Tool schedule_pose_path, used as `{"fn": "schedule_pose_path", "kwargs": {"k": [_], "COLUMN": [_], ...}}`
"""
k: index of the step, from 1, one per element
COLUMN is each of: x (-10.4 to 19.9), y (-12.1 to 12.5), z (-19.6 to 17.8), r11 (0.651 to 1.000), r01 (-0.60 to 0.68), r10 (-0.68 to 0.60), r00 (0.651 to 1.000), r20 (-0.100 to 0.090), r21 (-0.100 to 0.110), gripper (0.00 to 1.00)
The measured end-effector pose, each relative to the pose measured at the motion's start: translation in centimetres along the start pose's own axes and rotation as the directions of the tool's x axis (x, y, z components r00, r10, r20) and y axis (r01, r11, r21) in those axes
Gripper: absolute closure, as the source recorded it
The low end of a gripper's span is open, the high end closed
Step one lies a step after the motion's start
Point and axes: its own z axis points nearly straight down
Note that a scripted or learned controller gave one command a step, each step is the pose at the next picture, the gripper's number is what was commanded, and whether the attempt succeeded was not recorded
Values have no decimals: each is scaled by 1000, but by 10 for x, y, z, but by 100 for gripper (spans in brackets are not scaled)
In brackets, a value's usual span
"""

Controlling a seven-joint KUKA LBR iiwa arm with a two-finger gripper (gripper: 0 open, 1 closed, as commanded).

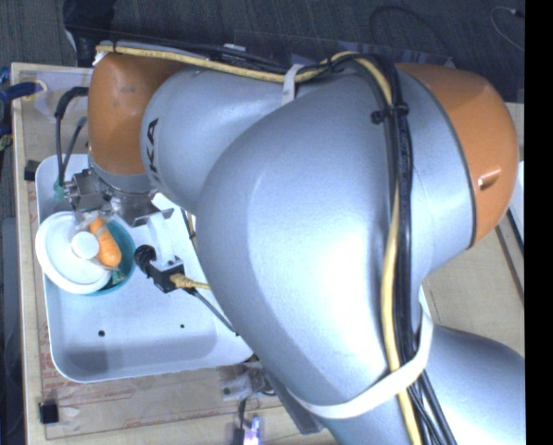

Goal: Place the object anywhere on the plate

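Camera view: the grey arm (pixel 332 248) spreads over most of the bench; the left bin (pixel 137 341) is open to sight at its left and near parts.

Plate (pixel 58 262), white, lies against the left wall of that bin, about midway along it, with a teal dish (pixel 120 274) showing under or behind its right rim. I cannot tell which sits on which.

Object: a carrot (pixel 107 244), orange, small, lying at the plate's right rim where it meets the teal dish. A pale round piece (pixel 84 246) lies touching its left side, on the plate.

Gripper (pixel 105 213) hangs right over the carrot's far end. Whether the jaws are spread or closed, or have anything between them, cannot be told; the wrist body hides them.

Handling, as a guess: looks like a toy, so light, stiff, smooth-skinned and apt to roll or slip. Not fragile. Best taken across the middle of its length, fingers square to the long axis.

Long axis runs from the bin's far side toward its near side, leaning slightly right at the near end. The far end looks narrower, though it is partly hidden, so the point probably faces the gripper.
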Motion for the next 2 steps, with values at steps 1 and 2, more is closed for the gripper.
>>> {"fn": "schedule_pose_path", "kwargs": {"k": [1, 2], "x": [-35, -68], "y": [61, 44], "z": [13, -4], "r11": [956, 768], "r01": [291, 640], "r10": [-292, -640], "r00": [956, 768], "r20": [-5, -7], "r21": [-33, -8], "gripper": [100, 100]}}
